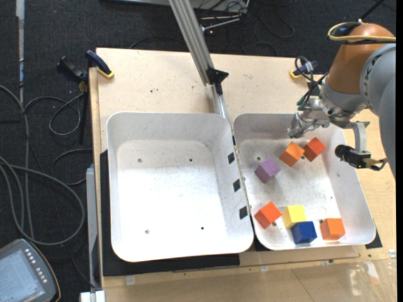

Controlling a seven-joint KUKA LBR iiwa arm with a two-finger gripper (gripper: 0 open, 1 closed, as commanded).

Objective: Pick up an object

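Observation:
My gripper (300,128) hangs over the back of the right bin (352,187), just up and left of two orange blocks. One orange block (291,154) lies below the fingertips and a darker orange block (314,148) lies to its right. A purple block (267,169) rests left of them. Near the bin's front sit an orange-red block (269,214), a yellow block (293,215), a blue block (304,232) and another orange block (332,229). Nothing shows between the fingers.
The left bin (170,181) sits beside the right one on the bench. A slanted metal pole (192,36) runs down to the seam between the bins. Clamps (94,65) sit at the bench's back corners. Cables lie on the floor at left.

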